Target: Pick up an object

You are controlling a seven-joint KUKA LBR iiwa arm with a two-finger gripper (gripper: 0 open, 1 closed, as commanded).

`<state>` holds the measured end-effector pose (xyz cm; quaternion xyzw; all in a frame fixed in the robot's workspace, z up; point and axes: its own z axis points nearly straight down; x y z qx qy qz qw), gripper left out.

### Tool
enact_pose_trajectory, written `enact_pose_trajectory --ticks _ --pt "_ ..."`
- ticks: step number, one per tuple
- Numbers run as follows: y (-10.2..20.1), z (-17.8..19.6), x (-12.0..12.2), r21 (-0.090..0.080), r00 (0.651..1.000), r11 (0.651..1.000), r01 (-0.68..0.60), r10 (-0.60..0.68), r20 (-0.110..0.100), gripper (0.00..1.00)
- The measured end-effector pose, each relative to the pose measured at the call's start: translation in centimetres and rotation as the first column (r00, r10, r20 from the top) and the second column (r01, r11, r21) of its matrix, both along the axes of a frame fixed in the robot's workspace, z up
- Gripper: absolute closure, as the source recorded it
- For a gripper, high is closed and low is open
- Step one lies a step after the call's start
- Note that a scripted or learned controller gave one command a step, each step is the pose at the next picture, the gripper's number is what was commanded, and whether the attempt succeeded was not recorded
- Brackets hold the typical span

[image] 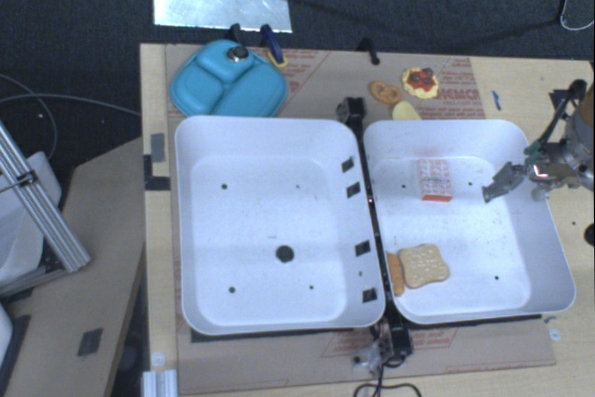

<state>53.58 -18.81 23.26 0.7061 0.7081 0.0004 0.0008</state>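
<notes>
The right-hand shallow white bin (pixel 521 284) carries my targets: a tan toast-shaped slice (pixel 424 265) near its front edge, and a small red-and-white packet (pixel 434 178) toward its back edge. My claw (pixel 507 181) hangs by the bin's right wall, nothing in it, nearest the packet; I cannot tell its state.

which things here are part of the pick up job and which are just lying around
In play, in the right bin:
toast slice
small red-and-white packet
gripper, poised over that bin

Lying about:
blue divided tray behind the bins
toy snacks on the bench
dark disc in the left bin
</notes>
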Motion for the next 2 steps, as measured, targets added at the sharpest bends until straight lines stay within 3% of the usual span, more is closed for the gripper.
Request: enact_pose_trajectory --ticks 1,2 --pt "3.8 -8.5 6.7 0.001 1.0 1.0 -0.007 0.007 0.001 0.0" --pt "0.2 -14.6 11.3 0.004 1.0 1.0 -0.002 0.002 0.007 0.0"
